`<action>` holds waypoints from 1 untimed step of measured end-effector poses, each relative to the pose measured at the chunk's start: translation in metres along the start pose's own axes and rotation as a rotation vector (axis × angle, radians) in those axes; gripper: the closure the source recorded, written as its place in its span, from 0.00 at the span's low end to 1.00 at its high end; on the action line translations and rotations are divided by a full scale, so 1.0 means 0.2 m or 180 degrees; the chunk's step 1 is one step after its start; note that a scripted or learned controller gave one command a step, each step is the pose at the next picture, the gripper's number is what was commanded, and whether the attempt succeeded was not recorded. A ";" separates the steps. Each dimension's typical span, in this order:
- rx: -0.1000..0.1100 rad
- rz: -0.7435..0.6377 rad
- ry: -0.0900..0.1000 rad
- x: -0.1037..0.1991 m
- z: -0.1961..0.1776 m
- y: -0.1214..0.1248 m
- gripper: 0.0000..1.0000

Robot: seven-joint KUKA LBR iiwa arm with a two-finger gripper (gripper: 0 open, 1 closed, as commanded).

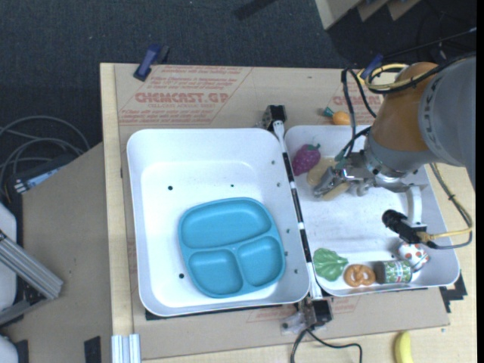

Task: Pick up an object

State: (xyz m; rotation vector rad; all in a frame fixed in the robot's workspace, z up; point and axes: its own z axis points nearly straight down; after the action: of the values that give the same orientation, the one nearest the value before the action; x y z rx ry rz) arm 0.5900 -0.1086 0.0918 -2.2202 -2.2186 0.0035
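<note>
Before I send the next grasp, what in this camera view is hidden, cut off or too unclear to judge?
- Gripper: small and blurred; whether it is open, or touching the purple toy, is unclear.
- Right bin: its far right corner lies under the arm.
- Yellow object: cut off by the bottom edge.
- Small can and spotted item by the near wall: too small to identify.

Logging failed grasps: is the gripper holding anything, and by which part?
Cannot be told. The gripper is low in the right bin beside the purple fruit; no object is visible in it.
</note>
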 end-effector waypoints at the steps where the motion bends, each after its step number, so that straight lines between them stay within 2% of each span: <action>1: 0.0158 -0.0008 -0.0016 0.00 -0.03 0.33 0.00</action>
State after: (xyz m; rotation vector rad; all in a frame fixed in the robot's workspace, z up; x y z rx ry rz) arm 0.6553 -0.1084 0.0972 -2.1947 -2.1987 0.0636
